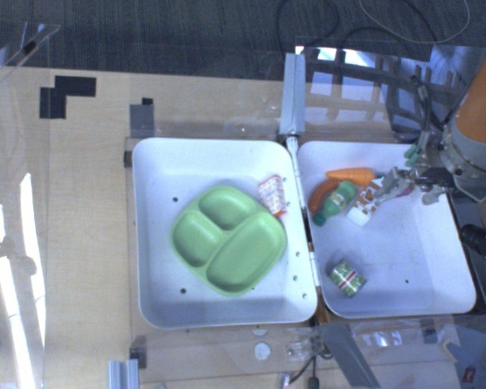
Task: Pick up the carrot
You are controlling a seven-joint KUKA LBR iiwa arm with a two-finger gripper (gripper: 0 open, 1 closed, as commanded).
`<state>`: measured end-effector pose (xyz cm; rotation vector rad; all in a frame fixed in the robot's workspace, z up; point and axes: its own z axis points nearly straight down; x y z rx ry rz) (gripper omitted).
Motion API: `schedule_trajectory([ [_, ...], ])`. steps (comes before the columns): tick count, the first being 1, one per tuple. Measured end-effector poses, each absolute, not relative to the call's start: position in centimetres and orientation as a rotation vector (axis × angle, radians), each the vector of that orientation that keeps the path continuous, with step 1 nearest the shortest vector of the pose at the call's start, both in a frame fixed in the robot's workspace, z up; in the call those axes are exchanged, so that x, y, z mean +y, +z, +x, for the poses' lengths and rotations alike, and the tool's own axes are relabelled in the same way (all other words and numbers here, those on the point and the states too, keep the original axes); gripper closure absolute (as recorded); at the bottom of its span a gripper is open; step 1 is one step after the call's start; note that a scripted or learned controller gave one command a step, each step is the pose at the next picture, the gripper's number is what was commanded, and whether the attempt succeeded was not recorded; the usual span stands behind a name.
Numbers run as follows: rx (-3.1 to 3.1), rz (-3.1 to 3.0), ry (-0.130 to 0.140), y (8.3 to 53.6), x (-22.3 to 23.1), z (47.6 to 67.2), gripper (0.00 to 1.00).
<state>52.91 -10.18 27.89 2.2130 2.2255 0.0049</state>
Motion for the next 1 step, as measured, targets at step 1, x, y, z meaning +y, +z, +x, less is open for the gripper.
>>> schedule_trajectory([
  [1,2.258,2.178,0.005,24.03,-11.73,59.44,0.0],
])
